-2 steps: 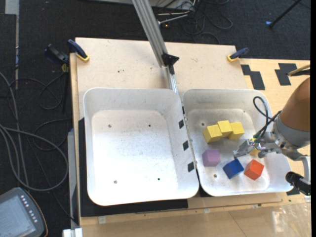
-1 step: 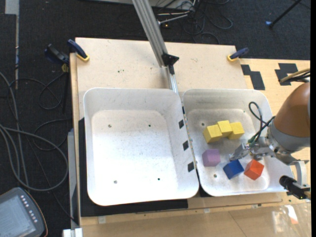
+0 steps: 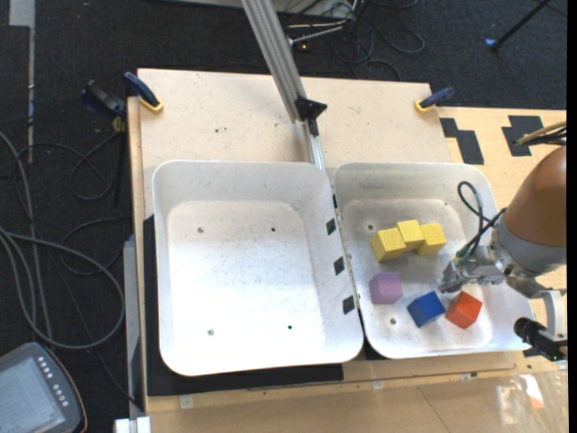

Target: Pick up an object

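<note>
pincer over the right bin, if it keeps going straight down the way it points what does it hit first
Most likely the red cube: the pincer sits just above its upper left corner. The blue cube lies close beside, and one slanted view leaves depth uncertain.

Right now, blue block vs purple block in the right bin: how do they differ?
The blue block is a saturated dark blue; the purple block is pale lilac. The blue block lies nearer the tool and beside the red block; the purple block sits apart, nearer the bins' shared wall. Both are small cubes, resting on the right bin floor.
</note>
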Available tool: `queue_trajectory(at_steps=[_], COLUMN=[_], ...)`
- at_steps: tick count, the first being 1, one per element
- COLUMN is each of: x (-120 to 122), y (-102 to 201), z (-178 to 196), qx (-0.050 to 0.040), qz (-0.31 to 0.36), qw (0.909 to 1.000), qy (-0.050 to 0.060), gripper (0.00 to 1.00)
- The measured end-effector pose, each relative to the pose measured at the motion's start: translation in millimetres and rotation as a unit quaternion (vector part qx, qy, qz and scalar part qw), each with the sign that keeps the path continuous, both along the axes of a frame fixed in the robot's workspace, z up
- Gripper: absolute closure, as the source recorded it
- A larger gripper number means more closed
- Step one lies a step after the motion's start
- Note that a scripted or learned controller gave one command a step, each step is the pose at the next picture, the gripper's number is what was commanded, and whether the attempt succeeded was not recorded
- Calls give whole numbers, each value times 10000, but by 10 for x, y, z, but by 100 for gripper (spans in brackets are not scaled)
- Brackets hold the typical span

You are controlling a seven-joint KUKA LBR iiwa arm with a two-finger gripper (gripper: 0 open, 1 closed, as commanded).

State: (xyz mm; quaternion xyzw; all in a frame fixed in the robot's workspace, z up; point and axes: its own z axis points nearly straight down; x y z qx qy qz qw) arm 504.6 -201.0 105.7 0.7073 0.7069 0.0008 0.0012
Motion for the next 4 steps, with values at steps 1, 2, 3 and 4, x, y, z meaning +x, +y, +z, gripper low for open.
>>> queue_trajectory(at_steps=[1,2,3,4], x=[6,12,28,180], y=[-56,-54,-56,560], z=[623,1263,1599,1510], qx=[-12,-13,-11,10], qz=[12,19,20,46], qw=[10000,10000,10000,10000], qy=[-19,-26,-14,8], gripper=[100,100,100,100])
